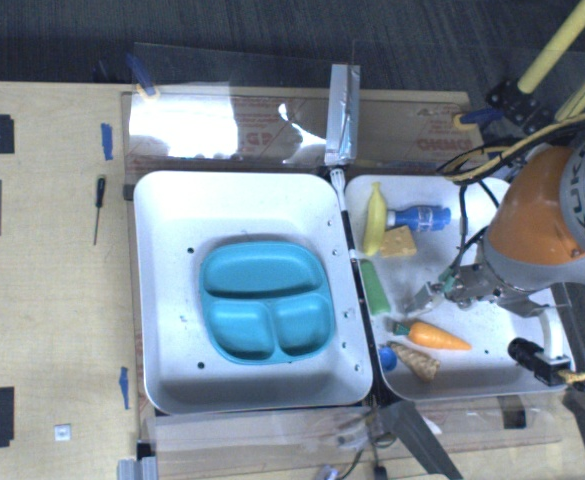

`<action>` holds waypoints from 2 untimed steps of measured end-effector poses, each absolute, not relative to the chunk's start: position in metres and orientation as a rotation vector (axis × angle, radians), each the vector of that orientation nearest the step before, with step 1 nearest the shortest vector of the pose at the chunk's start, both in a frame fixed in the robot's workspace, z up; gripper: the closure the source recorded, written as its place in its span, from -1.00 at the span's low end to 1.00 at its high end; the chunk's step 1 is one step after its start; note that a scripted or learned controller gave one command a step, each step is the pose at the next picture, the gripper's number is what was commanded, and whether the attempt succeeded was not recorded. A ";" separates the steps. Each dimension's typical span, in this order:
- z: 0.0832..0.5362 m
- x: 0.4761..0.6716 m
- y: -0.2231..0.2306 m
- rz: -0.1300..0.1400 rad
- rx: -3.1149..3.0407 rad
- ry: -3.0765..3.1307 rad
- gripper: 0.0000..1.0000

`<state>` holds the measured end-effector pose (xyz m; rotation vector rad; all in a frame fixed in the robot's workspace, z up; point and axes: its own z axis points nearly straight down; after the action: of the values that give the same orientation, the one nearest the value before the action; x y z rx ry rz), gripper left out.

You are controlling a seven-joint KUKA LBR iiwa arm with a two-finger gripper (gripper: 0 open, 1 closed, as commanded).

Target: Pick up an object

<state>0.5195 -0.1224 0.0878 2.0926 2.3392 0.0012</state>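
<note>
Carrot lies near the front edge of the right bin, untouched, so your pick is not yet made; the gripper hangs just above it, nothing between its tips, and you cannot tell whether it is spread or closed

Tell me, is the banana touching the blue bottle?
Cannot tell. In the camera view the banana stands right beside the blue bottle in the right bin; their edges meet in the picture, but no contact or gap shows plainly.

Glossy white plastic bins — matt wooden bench
</note>
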 end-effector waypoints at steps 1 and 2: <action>0.088 0.482 -0.096 0.009 2.181 2.250 -1.00; 0.088 0.558 -0.094 0.008 2.087 2.337 -1.00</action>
<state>0.5581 -0.0937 0.0878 2.0872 2.3374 0.0077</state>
